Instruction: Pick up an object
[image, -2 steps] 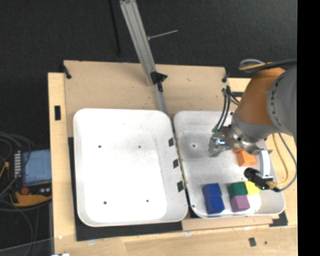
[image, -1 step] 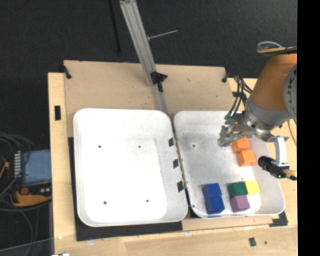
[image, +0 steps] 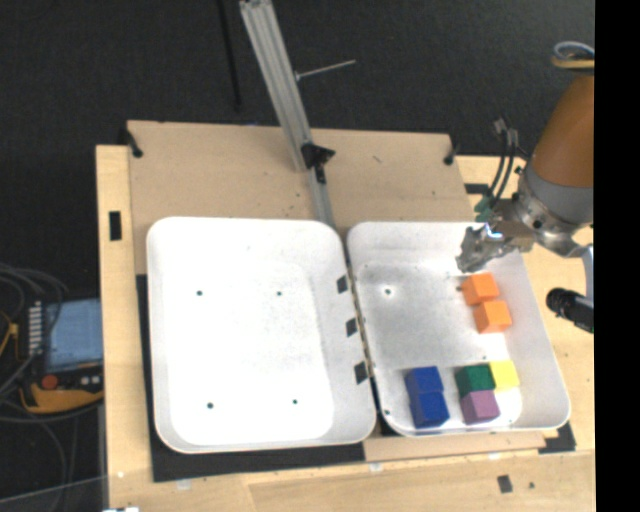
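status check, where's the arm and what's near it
Gripper over right bin, just above the upper orange block. Nothing held. Approach unobstructed.

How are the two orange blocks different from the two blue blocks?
The orange blocks lie near the claw, in the right bin's upper part; the blue blocks lie far from it, by the near rim. Orange ones are bright; blue ones are dark. Both pairs are block-shaped and sit touching, one behind the other.

Two smooth white plastic bins (image: 250, 330), a bit shiny, flat pale wood bench (image: 200, 170), shiny metal gripper (image: 478, 250), matt orange blocks (image: 487, 302), dull black floor (image: 100, 60)
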